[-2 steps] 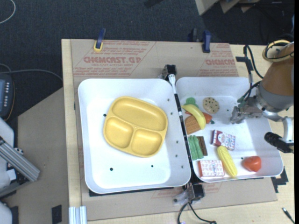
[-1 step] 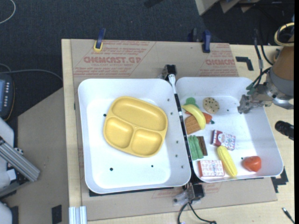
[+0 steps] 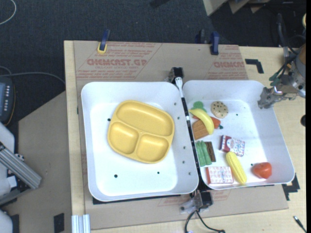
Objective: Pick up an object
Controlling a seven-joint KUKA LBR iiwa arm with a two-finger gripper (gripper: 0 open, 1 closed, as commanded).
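Hovering at 3 o'clock: hand (image 3: 268,99) over right bin (image 3: 272,130) rim, finger state not discernible.
Toy food clustered in right bin: banana (image 3: 204,119) at 12, tomato (image 3: 262,170) at 5; yellow tray (image 3: 141,131) in left bin (image 3: 97,130).

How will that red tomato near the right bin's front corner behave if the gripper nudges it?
The tomato looks round and smooth, so it would probably roll or slip aside. It sits close to the right bin's wall, which may stop it.

toy foods (image 3: 219,144), scattered in right bin (image 3: 272,125)
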